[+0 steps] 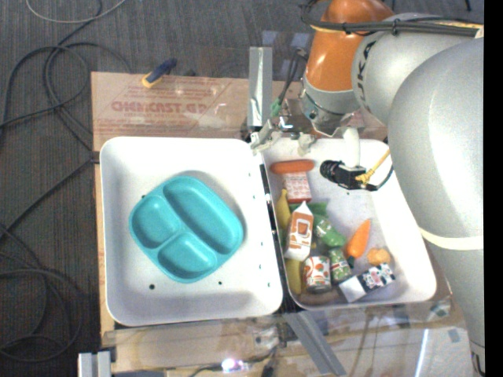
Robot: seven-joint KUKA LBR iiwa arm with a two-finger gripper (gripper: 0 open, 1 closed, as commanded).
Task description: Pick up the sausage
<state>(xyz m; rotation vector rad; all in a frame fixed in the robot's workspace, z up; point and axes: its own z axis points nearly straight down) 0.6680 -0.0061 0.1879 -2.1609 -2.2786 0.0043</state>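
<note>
The flat brown cardboard sheet [169, 108] lying behind the left white bin carries a line of faded red printed capitals, but the letters are too blurred to spell out with confidence. The small white and orange carton [300, 230] in the right bin bears an orange panel with a mark that cannot be read.

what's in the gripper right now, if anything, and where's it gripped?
Nothing shows in the gripper. It sits at the far edge of the right bin, and the sausage lies just below it in the bin, untouched.
</note>
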